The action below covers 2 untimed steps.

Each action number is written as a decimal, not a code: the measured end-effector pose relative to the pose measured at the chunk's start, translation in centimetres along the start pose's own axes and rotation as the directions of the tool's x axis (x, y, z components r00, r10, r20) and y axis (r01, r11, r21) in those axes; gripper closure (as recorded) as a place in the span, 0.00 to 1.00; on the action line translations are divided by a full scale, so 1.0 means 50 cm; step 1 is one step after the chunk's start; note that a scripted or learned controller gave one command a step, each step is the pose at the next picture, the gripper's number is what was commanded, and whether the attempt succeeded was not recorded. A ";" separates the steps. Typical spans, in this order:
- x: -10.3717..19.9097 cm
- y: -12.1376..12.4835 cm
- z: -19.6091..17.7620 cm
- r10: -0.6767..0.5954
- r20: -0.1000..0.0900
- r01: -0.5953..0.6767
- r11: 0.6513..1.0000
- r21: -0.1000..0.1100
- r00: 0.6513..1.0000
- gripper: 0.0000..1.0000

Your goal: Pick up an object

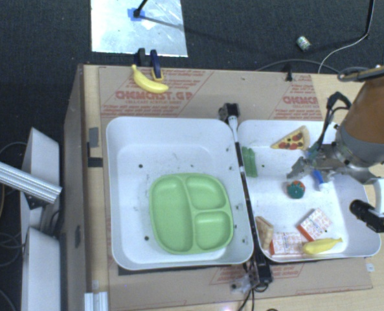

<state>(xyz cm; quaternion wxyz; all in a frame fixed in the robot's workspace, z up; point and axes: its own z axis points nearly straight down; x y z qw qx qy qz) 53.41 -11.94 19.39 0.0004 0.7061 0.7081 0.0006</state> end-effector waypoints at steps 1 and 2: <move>-0.050 0.040 0.219 0.002 0.001 -0.002 1.000 -0.001 1.000 0.00; -0.050 0.041 0.198 0.001 0.001 -0.001 1.000 -0.002 1.000 1.00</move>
